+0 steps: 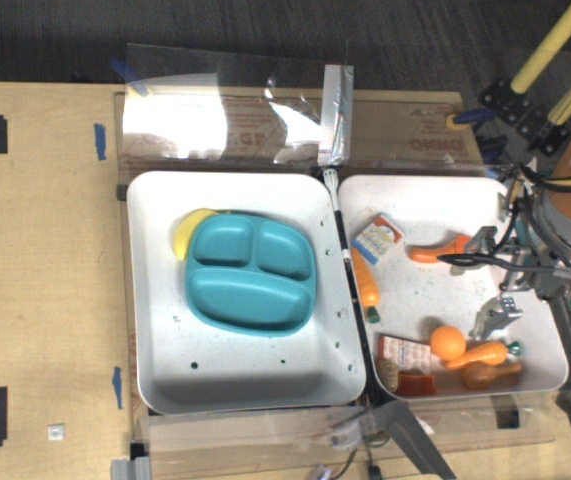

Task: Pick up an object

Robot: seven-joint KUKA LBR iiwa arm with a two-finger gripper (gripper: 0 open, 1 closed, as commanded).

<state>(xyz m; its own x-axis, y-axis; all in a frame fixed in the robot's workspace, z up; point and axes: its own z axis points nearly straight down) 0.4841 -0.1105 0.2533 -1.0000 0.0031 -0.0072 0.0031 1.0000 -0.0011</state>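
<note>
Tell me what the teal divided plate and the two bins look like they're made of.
Teal divided plate: likely molded plastic, smooth with a soft sheen; its color is uniform and its compartment edges are rounded. Left bin and right bin: probably thin formed plastic, white and speckled, with rounded corners and a glare patch on the left one's front wall. Could be coated metal; the view leaves it open.

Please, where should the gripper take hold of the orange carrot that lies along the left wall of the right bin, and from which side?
Grip the carrot across its thick middle, coming straight down from above. It lies flat and lengthwise against the right bin's left wall, so the fingers probably need to close along that wall's direction.
</note>
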